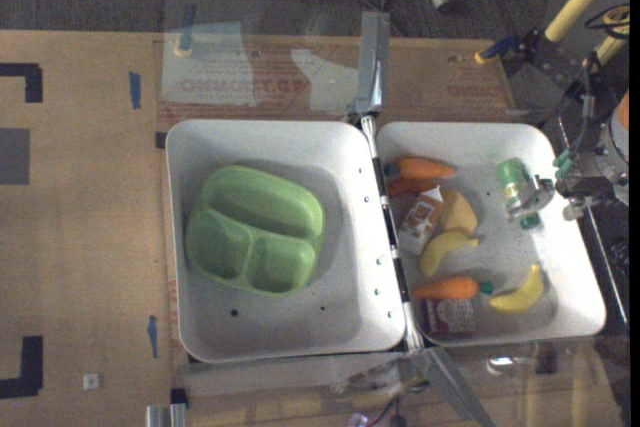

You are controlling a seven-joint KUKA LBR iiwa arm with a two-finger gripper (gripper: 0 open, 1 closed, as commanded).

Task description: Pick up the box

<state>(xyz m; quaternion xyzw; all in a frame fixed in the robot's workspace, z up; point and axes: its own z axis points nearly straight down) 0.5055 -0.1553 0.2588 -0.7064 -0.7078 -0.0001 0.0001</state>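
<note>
Camera view: left bin (190, 315) holds a green tray (257, 228); right bin's (580, 300) box (420, 218) lies among toy food.

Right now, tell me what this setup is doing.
A robot arm reaches in from the right, its gripper at the right bin's far right edge, apart from the items. That bin holds the box near its left wall, two carrots, bananas and a green can. The box still lies untouched among the produce. The left bin holds a green divided tray.
</note>
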